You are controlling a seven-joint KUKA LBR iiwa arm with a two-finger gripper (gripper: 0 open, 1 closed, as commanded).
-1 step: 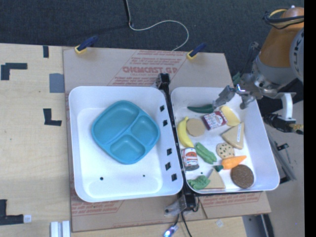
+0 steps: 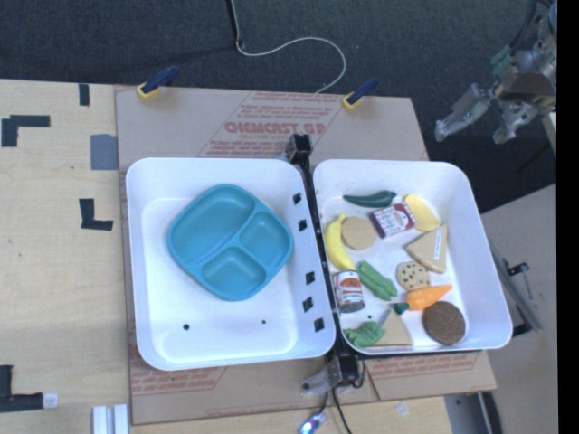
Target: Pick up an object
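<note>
The right bin (image 2: 470, 197) holds several toy foods: a yellow banana (image 2: 337, 242), a green chili (image 2: 369, 198), a maroon packet (image 2: 391, 220), a cheese wedge (image 2: 429, 250), an orange carrot (image 2: 425, 297), a small can (image 2: 349, 290) and a brown round patty (image 2: 444, 322). My gripper (image 2: 470, 134) hangs high at the upper right, beyond the bin's far right corner and well apart from every item. Its two fingers are spread open with nothing between them.
The left bin (image 2: 145, 197) carries a blue divided plate (image 2: 231, 240). A black divider (image 2: 312, 242) runs between the bins. Both bins rest on a cardboard sheet (image 2: 262, 125) held by two clamps, and a white cable (image 2: 289, 48) loops behind.
</note>
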